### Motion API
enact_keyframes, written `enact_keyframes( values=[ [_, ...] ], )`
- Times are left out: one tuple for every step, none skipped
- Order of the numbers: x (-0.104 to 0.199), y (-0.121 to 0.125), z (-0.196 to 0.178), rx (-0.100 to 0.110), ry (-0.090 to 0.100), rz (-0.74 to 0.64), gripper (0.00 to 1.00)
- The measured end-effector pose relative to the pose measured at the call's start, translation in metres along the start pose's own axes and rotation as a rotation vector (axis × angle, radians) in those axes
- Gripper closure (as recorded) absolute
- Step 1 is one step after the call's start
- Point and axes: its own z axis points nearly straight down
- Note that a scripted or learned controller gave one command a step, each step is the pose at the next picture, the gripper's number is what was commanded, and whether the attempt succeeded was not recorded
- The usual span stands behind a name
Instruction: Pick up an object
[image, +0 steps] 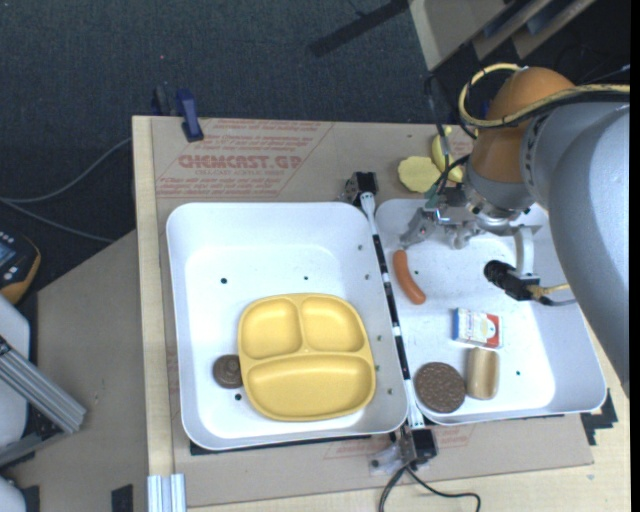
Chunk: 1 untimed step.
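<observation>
While its finger state cannot be told, the tool (447, 225) hangs over the right bin (560, 385) near the hot dog (408, 277).

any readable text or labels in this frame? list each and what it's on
"CHEMCAST GP": large red print on the brown board under the bins; last letters unsure.
Smaller red lines above and below it, and along the board's front edge: too blurred to read.
Small red and white box in the right bin: printing too small to read.
</observation>
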Motion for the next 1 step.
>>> enact_keyframes(
  values=[
    [0.0067, -0.0636, -0.0001, 0.014, 0.003, 0.006, 0.00]
  ],
)
